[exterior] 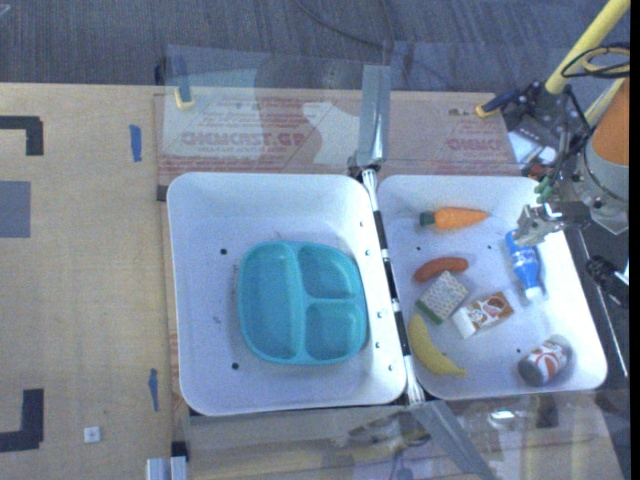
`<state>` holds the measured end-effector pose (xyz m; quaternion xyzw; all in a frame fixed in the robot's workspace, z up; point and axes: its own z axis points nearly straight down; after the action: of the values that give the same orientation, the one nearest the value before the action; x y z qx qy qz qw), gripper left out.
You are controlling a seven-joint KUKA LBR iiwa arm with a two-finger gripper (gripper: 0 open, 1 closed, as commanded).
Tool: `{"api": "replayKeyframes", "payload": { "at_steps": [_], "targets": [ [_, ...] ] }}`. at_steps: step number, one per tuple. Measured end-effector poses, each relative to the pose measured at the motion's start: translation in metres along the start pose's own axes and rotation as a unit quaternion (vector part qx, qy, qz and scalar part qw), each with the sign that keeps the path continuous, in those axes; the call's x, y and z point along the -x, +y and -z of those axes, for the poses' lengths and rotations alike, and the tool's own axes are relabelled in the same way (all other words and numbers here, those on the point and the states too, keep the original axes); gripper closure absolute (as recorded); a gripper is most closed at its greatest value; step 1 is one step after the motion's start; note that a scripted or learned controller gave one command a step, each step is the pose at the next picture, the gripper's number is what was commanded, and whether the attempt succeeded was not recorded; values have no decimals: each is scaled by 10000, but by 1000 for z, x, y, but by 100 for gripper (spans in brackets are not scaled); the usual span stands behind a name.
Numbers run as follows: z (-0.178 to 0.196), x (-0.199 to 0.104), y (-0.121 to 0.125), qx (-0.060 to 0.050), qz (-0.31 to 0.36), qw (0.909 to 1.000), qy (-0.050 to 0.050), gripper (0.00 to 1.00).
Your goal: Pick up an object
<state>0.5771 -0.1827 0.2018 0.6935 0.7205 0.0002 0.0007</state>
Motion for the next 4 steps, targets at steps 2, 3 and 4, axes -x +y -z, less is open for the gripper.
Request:
{"api": "replayKeyframes", "payload": {
  "at_steps": [2,3,4],
  "targets": [
    [-31,41,22,2,2440,9698,1,100],
    [-4,42,16,18,3982,9173,-14,100],
    [0,41,8,13,5929,8053,-7,100]
  ]
}}
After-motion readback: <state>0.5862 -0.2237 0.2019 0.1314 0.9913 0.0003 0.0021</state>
